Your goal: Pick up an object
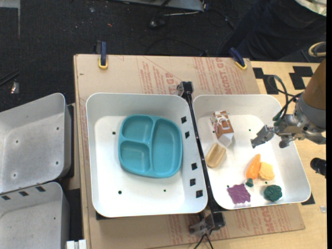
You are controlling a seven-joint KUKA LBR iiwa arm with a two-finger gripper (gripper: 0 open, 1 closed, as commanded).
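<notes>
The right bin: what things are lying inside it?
Inside the right bin lie a small carton, a tan bread roll, an orange carrot, a yellow piece, purple grapes and a green piece. The claw covers some floor.

Two shallow white bins: left bin [104, 154] and right bin [290, 165].

Left bin contents:
- One teal divided tray [151, 145].

Right bin contents:
- One small carton [222, 125].
- One tan bread-shaped piece [216, 155].
- One orange carrot [252, 167].
- One yellow piece [266, 171].
- One purple piece [238, 193].
- One dark green piece [273, 192].
</notes>
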